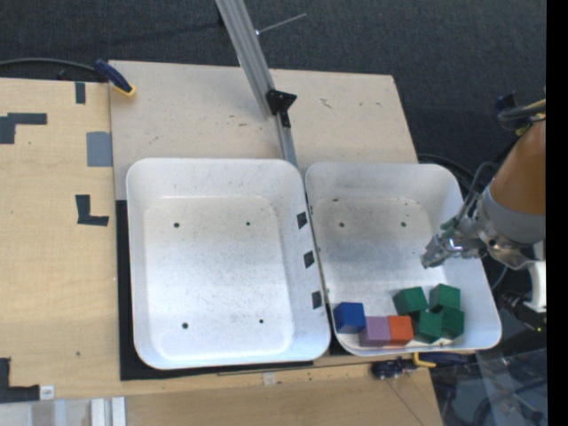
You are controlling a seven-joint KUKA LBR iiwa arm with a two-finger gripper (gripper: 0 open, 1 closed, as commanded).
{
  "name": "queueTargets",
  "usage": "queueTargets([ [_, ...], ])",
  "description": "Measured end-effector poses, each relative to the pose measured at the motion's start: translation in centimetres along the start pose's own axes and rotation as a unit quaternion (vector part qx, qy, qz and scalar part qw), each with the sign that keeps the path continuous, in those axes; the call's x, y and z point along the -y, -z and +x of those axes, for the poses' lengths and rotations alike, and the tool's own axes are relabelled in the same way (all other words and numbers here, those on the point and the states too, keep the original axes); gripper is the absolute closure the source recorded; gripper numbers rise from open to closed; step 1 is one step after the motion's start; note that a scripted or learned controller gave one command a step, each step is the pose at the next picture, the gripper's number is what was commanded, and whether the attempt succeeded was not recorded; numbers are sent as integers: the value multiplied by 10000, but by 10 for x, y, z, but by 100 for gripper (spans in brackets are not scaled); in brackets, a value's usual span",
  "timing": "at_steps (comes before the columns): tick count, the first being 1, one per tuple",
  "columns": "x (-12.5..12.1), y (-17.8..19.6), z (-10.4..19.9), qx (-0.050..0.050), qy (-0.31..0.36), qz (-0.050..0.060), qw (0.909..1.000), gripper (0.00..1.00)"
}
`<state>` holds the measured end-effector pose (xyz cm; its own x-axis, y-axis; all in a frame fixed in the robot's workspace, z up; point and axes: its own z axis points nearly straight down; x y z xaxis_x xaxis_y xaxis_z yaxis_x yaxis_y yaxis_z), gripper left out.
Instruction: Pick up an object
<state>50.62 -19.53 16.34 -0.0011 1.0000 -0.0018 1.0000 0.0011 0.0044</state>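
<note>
The wooden bench (248,122) carries two shallow white bins side by side. The left bin (142,238) has only a scuffed floor with a few dark dots. The right bin (373,185) holds all the blocks, crowded into its near corner, and a slanted metal rail (253,51) runs down toward the seam between the bins.

The arm (524,189), grey below its orange band, reaches in over the right bin's right wall. Its gripper (441,251) hangs above the bin floor, just up from the block cluster and apart from it. Nothing shows between its tips; whether they are spread or closed I cannot tell at this size.

The cluster: green blocks (430,313) stacked and touching one another at the right, an orange block (400,328) and a purple block (378,330) pressed together against the near wall, and a blue block (350,316) at the left end, with bare floor on its far side.

The step in hand looks like the approach before a grasp. To do it well, I would choose the blue block, since it has the most free space around it. The green ones are packed tight and a finger would likely land on a neighbour. Centre over the chosen block, turn the wrist so the tips drop into the free gaps rather than onto the purple block or the wall, descend straight, and close only when low enough.
</note>
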Motion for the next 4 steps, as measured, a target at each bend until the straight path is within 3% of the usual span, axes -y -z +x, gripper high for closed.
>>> queueTargets([
  [2,-2,106,4,0,4,2,10000,100],
  [4,4,90,91,-13,19,33,10000,100],
])
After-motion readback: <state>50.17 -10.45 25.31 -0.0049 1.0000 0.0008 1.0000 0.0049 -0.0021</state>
